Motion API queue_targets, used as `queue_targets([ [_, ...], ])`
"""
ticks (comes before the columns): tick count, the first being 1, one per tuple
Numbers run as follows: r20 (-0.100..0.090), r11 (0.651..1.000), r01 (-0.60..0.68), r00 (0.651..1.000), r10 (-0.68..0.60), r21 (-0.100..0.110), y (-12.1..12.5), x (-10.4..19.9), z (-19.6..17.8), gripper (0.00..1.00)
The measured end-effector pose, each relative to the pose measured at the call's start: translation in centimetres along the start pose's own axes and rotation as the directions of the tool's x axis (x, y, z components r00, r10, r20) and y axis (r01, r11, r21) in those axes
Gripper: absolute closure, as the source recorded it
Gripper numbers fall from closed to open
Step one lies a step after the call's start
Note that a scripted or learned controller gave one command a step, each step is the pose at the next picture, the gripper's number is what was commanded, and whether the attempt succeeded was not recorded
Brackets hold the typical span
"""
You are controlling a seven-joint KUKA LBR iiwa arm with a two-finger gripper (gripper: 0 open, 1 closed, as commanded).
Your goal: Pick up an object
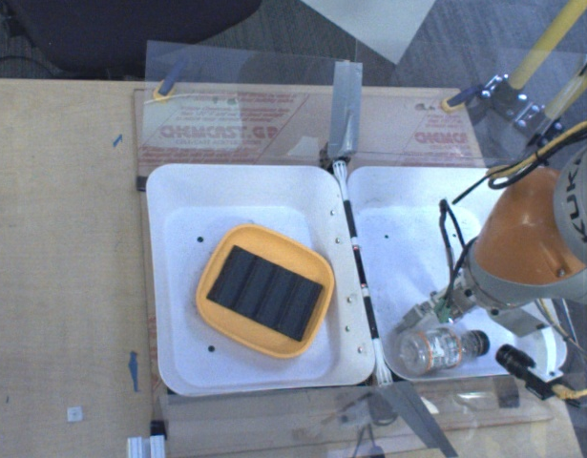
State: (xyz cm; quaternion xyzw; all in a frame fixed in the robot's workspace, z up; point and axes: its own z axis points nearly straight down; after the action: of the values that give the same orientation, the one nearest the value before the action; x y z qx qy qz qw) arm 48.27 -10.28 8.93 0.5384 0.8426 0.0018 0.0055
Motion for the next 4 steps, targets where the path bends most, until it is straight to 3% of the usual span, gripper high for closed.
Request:
queue_targets([
  [1,-0.005,1.000,-0.016,1.000,0.016,0.008,-5.3,-11.0,-5.8,0.00],
  [2,-0.004,0.997,-0.078,0.997,0.078,0.007,-5.1,-11.0,-15.1,0.00],
  [3,-0.005,0.958,-0.286,0.958,0.286,0.012,-4.0,-8.0,-3.0,0.00],
  [4,-0.001,0.989,-0.146,0.989,0.146,0.003,-0.7,-1.3,0.0,0.00],
])
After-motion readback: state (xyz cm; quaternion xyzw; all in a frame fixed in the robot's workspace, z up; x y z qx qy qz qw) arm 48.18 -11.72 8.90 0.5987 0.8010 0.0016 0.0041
